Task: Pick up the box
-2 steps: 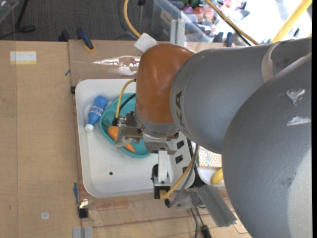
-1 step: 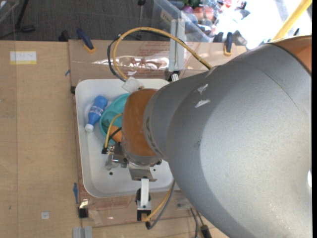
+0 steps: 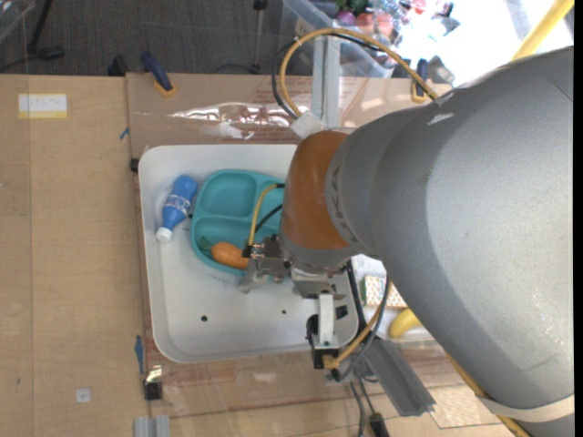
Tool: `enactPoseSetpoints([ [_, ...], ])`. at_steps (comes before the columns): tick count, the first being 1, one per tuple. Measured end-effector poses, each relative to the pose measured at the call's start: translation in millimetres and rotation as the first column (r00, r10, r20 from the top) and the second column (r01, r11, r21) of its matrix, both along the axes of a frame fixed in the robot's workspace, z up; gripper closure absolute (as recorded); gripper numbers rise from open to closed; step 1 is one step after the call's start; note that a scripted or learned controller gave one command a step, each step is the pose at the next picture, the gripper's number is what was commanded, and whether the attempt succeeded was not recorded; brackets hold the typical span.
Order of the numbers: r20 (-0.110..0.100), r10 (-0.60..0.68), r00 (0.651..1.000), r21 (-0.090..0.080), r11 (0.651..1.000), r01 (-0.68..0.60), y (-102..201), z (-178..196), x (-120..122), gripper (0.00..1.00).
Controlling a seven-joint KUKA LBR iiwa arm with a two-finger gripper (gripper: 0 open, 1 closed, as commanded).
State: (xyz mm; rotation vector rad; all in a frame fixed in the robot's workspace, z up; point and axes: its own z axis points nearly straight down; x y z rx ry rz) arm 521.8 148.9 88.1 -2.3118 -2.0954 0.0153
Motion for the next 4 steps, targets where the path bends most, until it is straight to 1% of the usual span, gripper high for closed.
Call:
enactPoseSetpoints([
  [1, 0.023, -0.489, 0.872, -0.005, 0.872, 0.489, 79.2, -0.2, 36.0, 0.00],
  [2, 0.015, -0.481, 0.876, -0.012, 0.876, 0.482, 22.0, -3.9, 143.5, 0.00],
  [3, 0.014, -0.475, 0.880, -0.012, 0.880, 0.475, 77.0, -2.1, 97.2, 0.00],
  [4, 0.023, -0.479, 0.878, -0.008, 0.878, 0.479, -0.7, 194.7, 138.8, 0.00],
])
